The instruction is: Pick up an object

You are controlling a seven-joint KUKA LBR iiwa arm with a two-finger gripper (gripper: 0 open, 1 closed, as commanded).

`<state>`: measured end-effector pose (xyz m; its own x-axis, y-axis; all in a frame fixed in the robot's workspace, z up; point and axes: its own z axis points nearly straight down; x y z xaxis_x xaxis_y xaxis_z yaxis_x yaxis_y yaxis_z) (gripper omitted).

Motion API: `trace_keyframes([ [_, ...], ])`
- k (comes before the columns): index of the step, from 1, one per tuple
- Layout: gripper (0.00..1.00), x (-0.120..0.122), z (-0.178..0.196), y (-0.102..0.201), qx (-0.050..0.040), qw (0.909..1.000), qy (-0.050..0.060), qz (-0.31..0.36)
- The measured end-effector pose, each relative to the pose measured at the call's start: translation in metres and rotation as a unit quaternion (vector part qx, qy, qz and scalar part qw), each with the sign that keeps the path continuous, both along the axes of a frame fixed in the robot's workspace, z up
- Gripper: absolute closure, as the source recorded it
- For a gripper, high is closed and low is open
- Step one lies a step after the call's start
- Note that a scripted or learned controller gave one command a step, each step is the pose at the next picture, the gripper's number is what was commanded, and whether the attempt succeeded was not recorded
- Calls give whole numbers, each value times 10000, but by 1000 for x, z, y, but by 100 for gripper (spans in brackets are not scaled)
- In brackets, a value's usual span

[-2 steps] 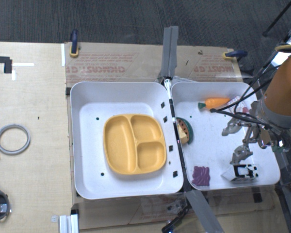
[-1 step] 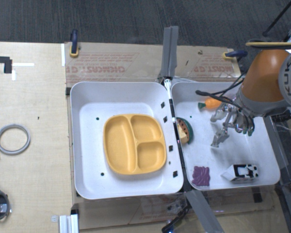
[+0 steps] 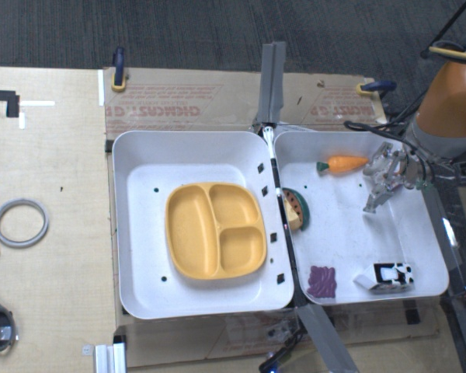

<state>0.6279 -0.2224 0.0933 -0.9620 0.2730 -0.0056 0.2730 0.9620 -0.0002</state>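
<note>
Nearest me, one purple piece (image 3: pixel 321 281) and one black-and-white box (image 3: pixel 391 276) lie in the right bin (image 3: pixel 431 231); then one melon slice (image 3: pixel 294 209), one yellow plate (image 3: pixel 215 229) in the left bin (image 3: pixel 136 231), one carrot (image 3: pixel 346 164). I see my gripper (image 3: pixel 379 195) just past the carrot, fingers' gap unreadable; nothing lifted yet.

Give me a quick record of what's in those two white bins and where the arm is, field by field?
left bin: yellow divided plate
right bin: orange carrot, purple object, black-and-white box, slice-shaped toy at the left wall
end effector: over the right bin, right of the carrot, nothing seen between its fingers
bench: grey ring
</note>
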Motion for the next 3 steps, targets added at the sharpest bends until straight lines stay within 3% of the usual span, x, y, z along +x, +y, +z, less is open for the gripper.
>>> trace_keyframes([
  [1,0,16,26,51,8,9679,-2,-2511],
  [2,0,25,9,71,-14,9161,-58,-4009],
  [3,0,32,0,46,15,8487,2,-5289],
])
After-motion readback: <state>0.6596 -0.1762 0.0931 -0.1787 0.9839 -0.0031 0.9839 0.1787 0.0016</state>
